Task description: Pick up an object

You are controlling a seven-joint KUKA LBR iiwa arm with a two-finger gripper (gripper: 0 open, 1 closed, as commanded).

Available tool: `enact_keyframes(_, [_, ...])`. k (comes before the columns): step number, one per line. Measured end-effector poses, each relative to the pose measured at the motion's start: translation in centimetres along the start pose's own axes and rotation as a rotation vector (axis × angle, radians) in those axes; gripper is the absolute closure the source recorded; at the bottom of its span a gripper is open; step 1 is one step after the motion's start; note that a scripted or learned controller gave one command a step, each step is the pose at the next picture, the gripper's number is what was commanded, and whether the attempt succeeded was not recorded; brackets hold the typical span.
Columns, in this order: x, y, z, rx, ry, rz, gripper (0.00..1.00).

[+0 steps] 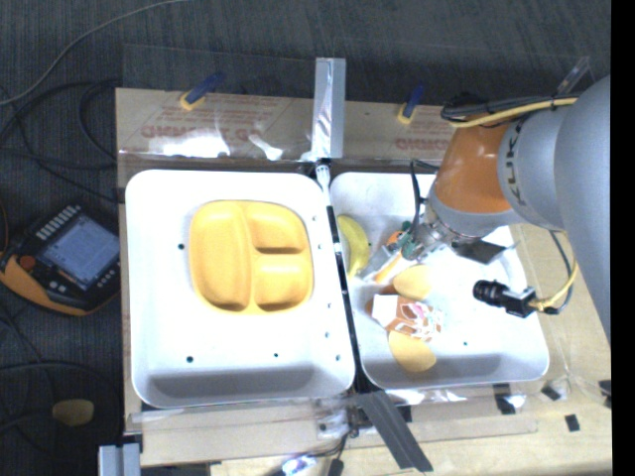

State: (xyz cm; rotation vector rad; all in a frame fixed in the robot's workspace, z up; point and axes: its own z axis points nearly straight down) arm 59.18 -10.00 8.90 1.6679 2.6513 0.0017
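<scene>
One banana (351, 243), long axis bin-lengthwise

- Dark grey ribbed carpet floor (298, 18) on all sides of the bench.
- Thin pale cable (119, 20) trailing across carpet at upper left.
- Orange-and-black handheld pendant with grey screen (62, 258) lying on floor, left of worktop.
- Tan board worktop (149, 117), clear plastic sheet (228, 127) clipped along far edge.
- Even overhead light, soft shadows.

One fixed camera above, perhaps slightly slanted, overlooking both bins (139, 296).
</scene>
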Motion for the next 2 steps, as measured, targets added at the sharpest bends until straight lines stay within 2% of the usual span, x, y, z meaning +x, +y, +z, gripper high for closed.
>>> enact_keyframes(1, [0.0,0.2,-1.1,-0.006,0.0,0.0,1.0])
enact_keyframes(2, [4.6,3.9,-13.8,0.007,0.005,0.134,1.0])
